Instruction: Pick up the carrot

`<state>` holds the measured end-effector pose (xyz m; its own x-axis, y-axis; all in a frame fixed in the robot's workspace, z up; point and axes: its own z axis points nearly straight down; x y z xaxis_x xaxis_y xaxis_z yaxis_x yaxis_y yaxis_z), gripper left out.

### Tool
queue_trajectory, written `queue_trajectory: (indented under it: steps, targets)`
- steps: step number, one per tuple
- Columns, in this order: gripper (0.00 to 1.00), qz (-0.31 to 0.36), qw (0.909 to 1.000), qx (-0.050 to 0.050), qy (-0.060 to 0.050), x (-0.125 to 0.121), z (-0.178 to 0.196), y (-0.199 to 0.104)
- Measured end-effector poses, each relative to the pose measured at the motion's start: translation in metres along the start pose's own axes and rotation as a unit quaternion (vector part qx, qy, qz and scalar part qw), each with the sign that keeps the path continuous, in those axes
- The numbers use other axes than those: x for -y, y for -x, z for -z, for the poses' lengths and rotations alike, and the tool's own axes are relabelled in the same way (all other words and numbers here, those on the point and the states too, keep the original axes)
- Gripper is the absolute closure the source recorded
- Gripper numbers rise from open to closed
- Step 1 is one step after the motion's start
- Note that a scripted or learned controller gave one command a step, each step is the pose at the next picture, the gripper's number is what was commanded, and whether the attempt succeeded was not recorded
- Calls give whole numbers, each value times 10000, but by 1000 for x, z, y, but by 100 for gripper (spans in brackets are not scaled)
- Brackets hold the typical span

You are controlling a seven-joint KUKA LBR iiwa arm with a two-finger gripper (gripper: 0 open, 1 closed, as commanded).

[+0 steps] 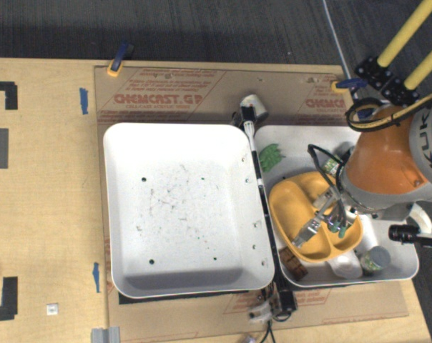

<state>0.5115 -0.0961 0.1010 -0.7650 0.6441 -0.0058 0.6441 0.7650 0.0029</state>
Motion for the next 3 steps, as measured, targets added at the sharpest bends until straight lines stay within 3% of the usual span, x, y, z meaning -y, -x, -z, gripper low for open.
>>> queue_trajectory:
  steps: [3]
  targets:
    - [0,-3,10000,0,0,0,0,0]
